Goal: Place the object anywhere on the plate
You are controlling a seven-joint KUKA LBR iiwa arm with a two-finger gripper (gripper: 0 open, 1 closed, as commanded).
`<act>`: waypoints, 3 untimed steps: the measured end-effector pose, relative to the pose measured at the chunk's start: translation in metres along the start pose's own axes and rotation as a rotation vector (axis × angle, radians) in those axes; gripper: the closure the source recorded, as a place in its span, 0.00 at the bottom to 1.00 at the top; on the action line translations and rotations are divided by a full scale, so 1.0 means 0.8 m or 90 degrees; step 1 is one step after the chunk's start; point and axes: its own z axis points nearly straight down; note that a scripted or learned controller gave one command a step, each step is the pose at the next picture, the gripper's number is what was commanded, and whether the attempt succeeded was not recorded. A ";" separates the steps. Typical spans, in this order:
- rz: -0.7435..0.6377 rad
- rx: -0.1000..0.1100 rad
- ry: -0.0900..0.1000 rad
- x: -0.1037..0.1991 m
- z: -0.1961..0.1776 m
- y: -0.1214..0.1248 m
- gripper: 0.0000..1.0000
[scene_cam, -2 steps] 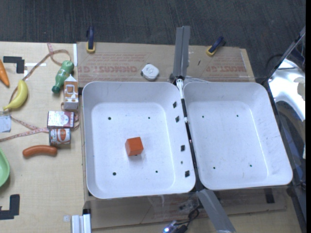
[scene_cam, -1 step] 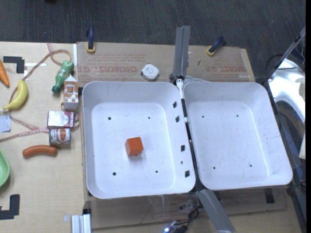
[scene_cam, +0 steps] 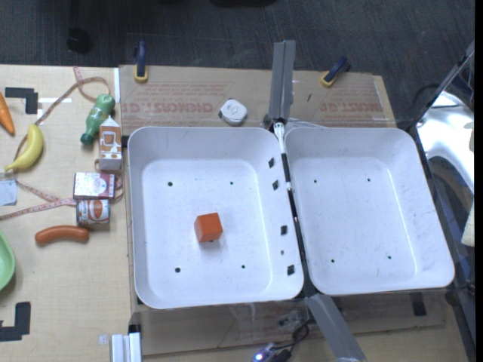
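Orange block (scene_cam: pixel 208 227) looks matt; both white bins (scene_cam: pixel 151 202) smooth plastic, slight sheen; brown board (scene_cam: pixel 189 100) under them matt cardboard.

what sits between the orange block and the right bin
In the camera view, bare white floor of the left bin, then the two bins' touching rims with small black clips, separate the orange block from the right bin.

The block (scene_cam: pixel 208 227) is orange, on the plain white of the left bin (scene_cam: pixel 151 164); the right bin (scene_cam: pixel 362 210) is white too. The bench board (scene_cam: pixel 189 100) is tan cardboard with faded red lettering. Off to the side lie a yellow banana (scene_cam: pixel 26 149), a green bottle (scene_cam: pixel 98 117), and an orange-red sausage (scene_cam: pixel 62 235).
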 end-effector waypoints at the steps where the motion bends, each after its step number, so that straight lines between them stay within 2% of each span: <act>1: -0.060 -0.001 0.000 0.006 -0.001 0.008 1.00; 2: -0.074 0.000 0.000 0.000 0.000 0.000 1.00; 3: -0.017 -0.001 0.000 -0.001 -0.001 0.000 1.00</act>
